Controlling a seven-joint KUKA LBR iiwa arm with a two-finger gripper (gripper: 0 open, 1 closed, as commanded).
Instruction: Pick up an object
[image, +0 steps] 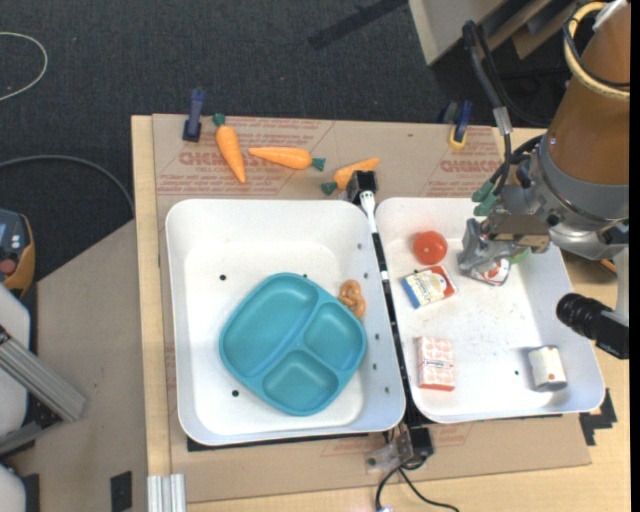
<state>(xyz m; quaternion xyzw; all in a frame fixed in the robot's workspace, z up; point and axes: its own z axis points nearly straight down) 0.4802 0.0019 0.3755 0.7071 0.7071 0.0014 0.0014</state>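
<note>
Tool (487, 262) low in the right bin (575, 400), over a red-and-white packet (493, 270); whether it grips cannot be told. Judged step: grasp attempt. Next move calls for a lift to test the hold.

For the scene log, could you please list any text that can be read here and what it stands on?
"CHEM...", red print, partly legible, on the cardboard sheet behind the bins; repeated at its right, blurred.
Blue-and-white carton: print too small to read.
Pink packet: print too small to read.
</note>
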